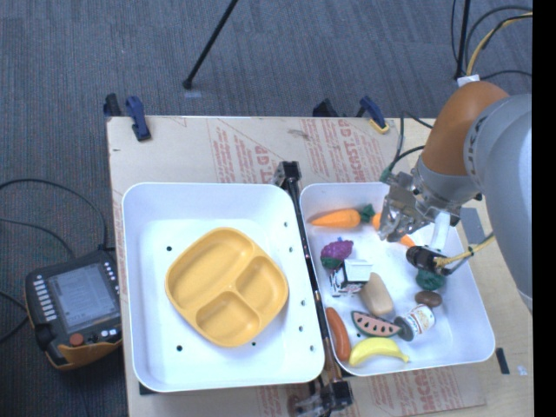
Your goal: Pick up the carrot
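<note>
An orange carrot (337, 219) with a green top lies in the right bin (482, 337), near its far left corner, pointing left. My gripper (396, 224) hangs just right of the carrot's green end, low over the bin's far side. A second bit of orange (407, 241) peeks out under the gripper's right side; I cannot tell what it belongs to. The gripper's tips are hidden by its own body.
The right bin also holds purple grapes (337, 252), a small white box (354, 274), a potato (376, 295), a watermelon slice (372, 324), a banana (380, 351), a red sausage (339, 333) and a small jar (420, 320). A yellow divided plate (228, 285) fills the left bin (139, 354).
</note>
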Tool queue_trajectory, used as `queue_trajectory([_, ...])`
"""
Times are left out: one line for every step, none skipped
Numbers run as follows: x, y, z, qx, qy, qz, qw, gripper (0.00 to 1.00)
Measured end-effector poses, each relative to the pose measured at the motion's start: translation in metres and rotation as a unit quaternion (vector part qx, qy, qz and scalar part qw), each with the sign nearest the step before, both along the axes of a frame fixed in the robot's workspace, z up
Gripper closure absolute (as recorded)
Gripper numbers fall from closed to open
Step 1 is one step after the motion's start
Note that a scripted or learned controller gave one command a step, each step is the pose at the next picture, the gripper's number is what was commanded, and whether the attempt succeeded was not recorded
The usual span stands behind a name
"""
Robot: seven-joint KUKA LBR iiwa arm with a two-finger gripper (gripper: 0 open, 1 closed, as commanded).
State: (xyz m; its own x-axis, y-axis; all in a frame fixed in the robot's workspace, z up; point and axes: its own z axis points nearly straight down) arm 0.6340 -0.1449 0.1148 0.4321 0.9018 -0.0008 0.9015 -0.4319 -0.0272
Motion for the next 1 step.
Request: queue_trajectory([-0.0002, 0.0000, -0.0004, -0.0001, 0.000, 0.000, 1.0000, 0.00])
